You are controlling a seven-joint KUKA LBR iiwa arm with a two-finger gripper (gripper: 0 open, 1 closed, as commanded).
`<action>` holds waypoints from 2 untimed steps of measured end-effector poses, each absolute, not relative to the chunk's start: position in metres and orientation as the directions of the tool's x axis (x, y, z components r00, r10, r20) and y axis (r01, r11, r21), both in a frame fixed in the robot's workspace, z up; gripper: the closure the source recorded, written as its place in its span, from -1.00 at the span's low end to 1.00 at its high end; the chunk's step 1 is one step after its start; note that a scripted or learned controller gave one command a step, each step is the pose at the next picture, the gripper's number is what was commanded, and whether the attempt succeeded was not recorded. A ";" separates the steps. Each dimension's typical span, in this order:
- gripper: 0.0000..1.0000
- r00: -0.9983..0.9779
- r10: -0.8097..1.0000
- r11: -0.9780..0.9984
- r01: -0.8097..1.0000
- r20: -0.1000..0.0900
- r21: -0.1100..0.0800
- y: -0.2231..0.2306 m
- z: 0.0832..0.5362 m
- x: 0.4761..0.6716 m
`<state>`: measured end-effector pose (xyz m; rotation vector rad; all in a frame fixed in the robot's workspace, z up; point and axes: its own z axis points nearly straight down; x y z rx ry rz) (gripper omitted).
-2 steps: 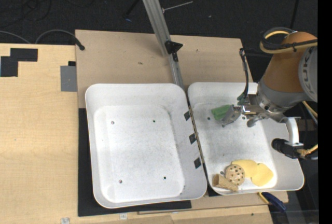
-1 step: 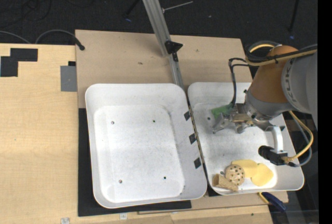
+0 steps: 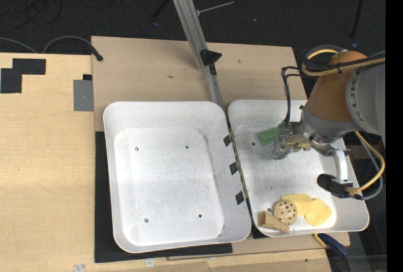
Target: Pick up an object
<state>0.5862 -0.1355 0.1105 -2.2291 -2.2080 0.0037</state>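
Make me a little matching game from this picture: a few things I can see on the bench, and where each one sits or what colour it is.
Things:
1. green object
2. yellow pieces
3. left bin
4. orange band

Descriptions:
A. lying near the right bin's front edge, beside a tan dotted piece
B. on the arm above the wrist
C. next to the gripper, in the right bin
D. white, with small dark dots on its floor

Pairs: 1-C, 2-A, 3-D, 4-B

In the right bin (image 3: 252, 114), the gripper (image 3: 280, 148) sits just right of a block (image 3: 267, 136), with a disc (image 3: 310, 209) near the front.
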 end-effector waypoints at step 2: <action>1.00 0.000 1.000 0.000 1.000 0.000 0.003 -0.136 0.211 0.596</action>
